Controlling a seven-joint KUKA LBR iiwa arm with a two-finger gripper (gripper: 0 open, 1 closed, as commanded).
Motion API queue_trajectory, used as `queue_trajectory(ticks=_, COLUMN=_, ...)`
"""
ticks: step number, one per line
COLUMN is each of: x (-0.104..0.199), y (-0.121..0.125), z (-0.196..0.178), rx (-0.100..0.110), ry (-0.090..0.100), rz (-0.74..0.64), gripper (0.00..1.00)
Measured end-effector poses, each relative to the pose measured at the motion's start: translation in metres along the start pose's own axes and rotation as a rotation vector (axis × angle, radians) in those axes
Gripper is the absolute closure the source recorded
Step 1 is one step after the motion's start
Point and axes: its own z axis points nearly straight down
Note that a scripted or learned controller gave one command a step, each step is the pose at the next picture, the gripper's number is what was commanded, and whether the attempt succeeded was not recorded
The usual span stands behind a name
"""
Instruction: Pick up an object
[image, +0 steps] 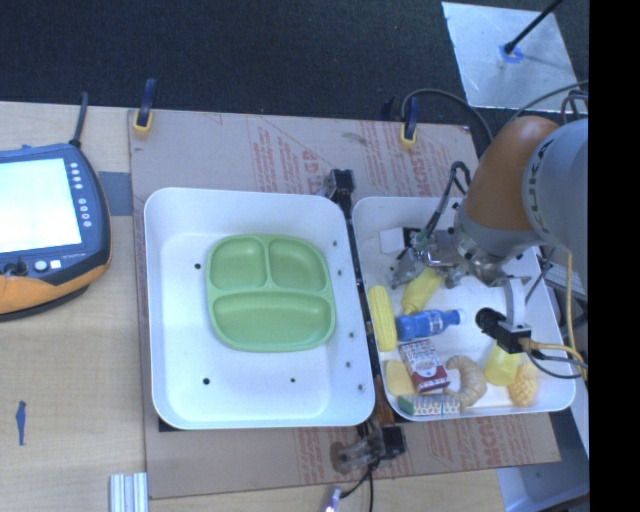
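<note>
The right bin (385, 235) holds a heap of small items. Among them are a yellow corn cob (381, 317), a yellow oblong piece (420, 291), a small blue bottle (426, 324), a red and white packet (429, 367), a beige ring-shaped pastry (467, 379) and yellow toy pieces (503, 366). My gripper (421, 262) hangs low over the far part of this bin, just above the upper end of the yellow oblong piece. The wrist above hides how the gripper stands and whether it touches anything.
The left bin (180, 390) holds a green divided plate (270, 293). A teach pendant (45, 225) lies on the bench at far left. Cables (545, 350) trail over the right bin's right side. Clamps (143, 118) pin the cardboard underlay at the back.
</note>
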Motion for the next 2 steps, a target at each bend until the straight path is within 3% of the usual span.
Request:
queue_trajectory(ticks=1, x=0.006, y=-0.028, z=0.002, rx=-0.002, ry=-0.001, rz=0.000, gripper=0.00)
queue_trajectory(ticks=2, x=0.017, y=0.053, z=0.002, rx=0.027, ry=0.004, rz=0.008, gripper=0.00)
